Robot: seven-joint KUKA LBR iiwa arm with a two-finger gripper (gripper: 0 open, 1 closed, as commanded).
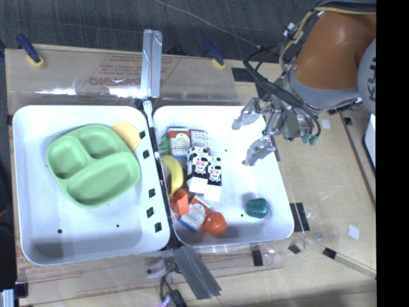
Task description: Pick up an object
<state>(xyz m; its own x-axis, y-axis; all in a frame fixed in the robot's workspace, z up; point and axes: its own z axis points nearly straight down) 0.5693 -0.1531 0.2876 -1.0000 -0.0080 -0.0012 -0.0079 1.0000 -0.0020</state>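
Note:
My gripper (252, 135) hangs over the right part of the right bin (276, 197), its two fingers spread apart with nothing between them. Below it, near the bin's front right corner, lies a small dark green object (257, 206). Along the bin's left side sit a banana (172, 173), black-and-white milk cartons (204, 166), small boxes (187, 141), a red tomato-like ball (216, 223) and an orange piece (181, 203).
The left bin (38, 235) holds a green divided plate (94, 164) and a yellow lemon-like object (128, 133) at its back right. A metal divider (151, 62) stands between the bins at the back. Cables trail from the wrist at the right.

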